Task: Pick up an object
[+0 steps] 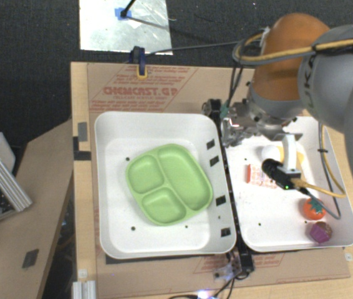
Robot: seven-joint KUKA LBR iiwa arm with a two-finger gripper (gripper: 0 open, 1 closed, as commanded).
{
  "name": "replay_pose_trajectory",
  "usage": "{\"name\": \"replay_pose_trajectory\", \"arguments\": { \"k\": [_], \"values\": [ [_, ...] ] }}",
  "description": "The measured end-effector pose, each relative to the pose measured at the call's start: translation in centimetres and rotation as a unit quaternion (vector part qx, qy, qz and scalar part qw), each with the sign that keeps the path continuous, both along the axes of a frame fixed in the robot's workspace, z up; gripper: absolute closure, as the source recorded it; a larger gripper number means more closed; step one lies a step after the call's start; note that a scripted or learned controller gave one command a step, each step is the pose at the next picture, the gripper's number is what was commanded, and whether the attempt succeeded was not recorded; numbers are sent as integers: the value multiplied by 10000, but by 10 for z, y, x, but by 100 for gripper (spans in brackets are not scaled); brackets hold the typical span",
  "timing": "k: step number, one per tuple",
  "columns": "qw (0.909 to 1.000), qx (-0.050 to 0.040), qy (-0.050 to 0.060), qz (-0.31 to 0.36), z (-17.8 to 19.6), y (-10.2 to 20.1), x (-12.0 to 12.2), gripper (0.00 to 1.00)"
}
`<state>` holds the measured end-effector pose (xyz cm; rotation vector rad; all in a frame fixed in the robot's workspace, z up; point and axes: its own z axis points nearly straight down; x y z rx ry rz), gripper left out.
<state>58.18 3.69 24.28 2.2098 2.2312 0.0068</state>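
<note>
Claw (270, 143) is seen low in rt bin (251, 229), above the white object (270, 151); finger state can't be told.

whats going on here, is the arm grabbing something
A grey KUKA arm reaches in from the right over the right bin, its tool hanging low among a few small items: an orange toy, a purple one, a red-and-white packet. Nothing visibly held. The left bin holds a green divided plate, untouched.

Smooth matt plastic green tray (168, 184), glossy white bins (158, 126) — brown cardboard base (145, 89)
</note>
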Motion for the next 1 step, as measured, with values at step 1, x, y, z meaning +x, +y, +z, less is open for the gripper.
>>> {"name": "replay_pose_trajectory", "arguments": {
  "k": [1],
  "values": [
    [10000,1,5,-4,-1,43,23,100]
  ]
}}
